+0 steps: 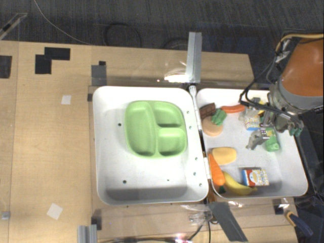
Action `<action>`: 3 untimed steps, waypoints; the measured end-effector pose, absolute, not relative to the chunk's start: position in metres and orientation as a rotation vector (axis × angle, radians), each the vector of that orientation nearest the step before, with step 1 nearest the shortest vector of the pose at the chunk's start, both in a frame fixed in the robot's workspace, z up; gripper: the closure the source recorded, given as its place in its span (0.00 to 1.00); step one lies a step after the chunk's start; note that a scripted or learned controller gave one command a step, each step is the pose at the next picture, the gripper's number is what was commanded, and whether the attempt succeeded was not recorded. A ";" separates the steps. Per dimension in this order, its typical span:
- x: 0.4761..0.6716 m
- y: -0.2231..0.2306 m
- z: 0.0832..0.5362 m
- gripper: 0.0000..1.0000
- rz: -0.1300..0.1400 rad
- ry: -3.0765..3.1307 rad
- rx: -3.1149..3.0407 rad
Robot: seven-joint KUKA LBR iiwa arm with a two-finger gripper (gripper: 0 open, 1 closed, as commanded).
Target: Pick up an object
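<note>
My gripper (258,138) hangs over the right part of the right bin (296,184), open, with nothing between its fingers. Just above it lies a small pale packet (250,119), and at its right side a green object (273,145). A yellow-orange oval piece (224,155) sits to the gripper's lower left. Near the bin's front are a carrot (216,174), a banana (237,187) and a small red and blue box (254,176). At the back lie an orange sausage shape (233,109), a green piece (218,117), a brown block (207,110) and a tan disc (212,129).
The left bin (104,156) holds a green divided plate (154,128). A metal post (194,57) stands behind the wall between the two bins. The arm's orange band (304,70) rises at the right edge, with black cables beside it.
</note>
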State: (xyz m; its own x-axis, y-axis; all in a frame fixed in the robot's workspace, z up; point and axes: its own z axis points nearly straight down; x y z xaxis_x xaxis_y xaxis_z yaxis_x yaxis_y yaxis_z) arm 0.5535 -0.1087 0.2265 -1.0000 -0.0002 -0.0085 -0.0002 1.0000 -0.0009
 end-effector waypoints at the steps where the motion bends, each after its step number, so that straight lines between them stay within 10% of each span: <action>1: 0.513 -0.122 0.140 0.00 -0.001 3.138 0.040; 2: 0.591 -0.169 0.090 0.00 -0.005 3.124 0.001; 3: 0.582 -0.167 0.089 0.00 -0.004 3.126 -0.081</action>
